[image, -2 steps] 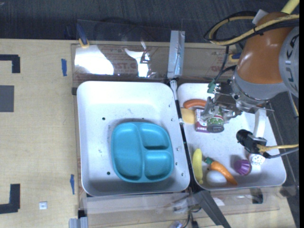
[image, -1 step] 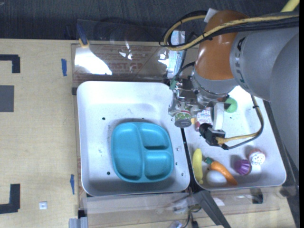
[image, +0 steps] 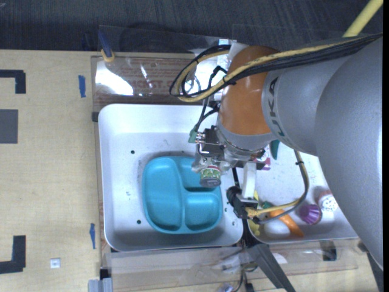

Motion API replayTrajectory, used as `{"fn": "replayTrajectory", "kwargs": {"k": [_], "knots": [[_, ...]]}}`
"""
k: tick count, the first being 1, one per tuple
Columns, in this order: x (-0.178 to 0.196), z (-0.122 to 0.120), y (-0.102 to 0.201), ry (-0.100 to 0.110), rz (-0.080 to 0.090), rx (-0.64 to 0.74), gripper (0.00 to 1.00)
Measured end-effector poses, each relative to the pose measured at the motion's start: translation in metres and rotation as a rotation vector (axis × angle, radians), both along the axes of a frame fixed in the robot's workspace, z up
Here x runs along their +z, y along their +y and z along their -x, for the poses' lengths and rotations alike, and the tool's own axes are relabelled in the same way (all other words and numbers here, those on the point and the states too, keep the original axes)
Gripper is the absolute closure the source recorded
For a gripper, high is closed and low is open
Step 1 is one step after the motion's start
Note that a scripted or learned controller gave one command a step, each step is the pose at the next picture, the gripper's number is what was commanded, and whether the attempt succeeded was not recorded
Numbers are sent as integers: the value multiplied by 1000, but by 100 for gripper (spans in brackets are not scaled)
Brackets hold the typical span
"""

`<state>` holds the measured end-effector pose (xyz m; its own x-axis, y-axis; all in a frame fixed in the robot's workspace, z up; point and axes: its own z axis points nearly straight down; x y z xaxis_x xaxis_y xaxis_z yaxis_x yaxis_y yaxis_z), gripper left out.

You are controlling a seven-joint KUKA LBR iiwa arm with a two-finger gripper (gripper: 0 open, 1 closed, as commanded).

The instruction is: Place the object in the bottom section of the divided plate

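A small round object [image: 210,176] is seen directly beneath the gripper [image: 209,163], above the upper right edge of the blue divided plate [image: 159,193] in the left bin [image: 115,163]; whether it is gripped cannot be told.

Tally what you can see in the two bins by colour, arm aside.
Blue: 1, the divided plate in the left bin
Orange: 1, a long piece in the right bin
Purple: 1, a small item
White: 2, an egg-like item and a speckled one
Total: 5
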<state>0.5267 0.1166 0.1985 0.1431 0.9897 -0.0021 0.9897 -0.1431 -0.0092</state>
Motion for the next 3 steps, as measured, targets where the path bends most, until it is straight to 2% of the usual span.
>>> {"fn": "replayTrajectory", "kwargs": {"k": [1,2,3], "knots": [[2,-13,72,-5,1,-142,100],[26,27,63,-2,1,-53,100],[-29,41,75,1,5,-293,100]]}}
